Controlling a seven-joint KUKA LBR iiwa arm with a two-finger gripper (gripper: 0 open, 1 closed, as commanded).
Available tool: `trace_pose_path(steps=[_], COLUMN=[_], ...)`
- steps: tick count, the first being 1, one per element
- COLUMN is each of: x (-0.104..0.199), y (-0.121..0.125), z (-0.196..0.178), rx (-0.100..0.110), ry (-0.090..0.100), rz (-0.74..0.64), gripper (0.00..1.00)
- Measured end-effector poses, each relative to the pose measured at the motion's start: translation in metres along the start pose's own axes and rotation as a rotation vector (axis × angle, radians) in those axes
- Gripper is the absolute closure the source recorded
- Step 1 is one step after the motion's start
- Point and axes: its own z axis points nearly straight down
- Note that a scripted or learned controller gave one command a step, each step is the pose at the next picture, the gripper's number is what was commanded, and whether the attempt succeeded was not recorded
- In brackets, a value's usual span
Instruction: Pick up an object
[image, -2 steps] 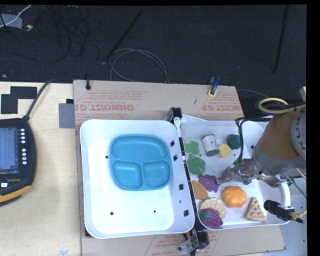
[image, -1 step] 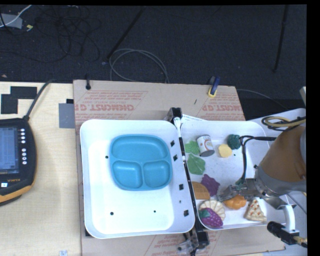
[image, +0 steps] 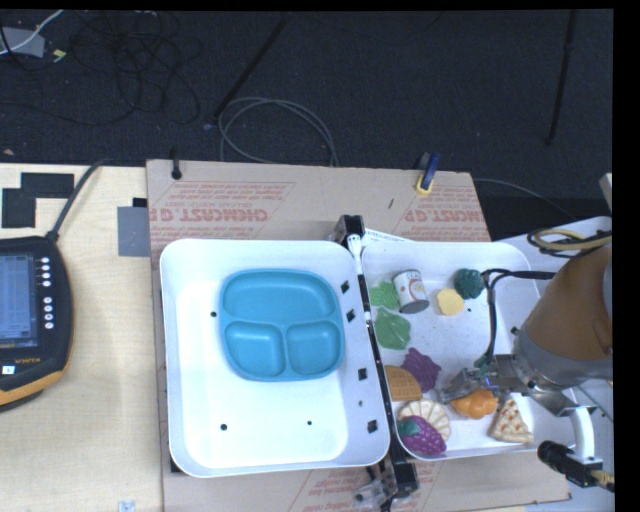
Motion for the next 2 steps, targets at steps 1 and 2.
trace_pose_path(steps=[1, 2], x=[0.049, 0.137], y=[0.083, 0.059], z=[0.007, -0.097], rx=[-0.008, -0.008], ry=[-0.002, 0.0], rz=[-0.011, -0.015], gripper=[1.0, 1.0])
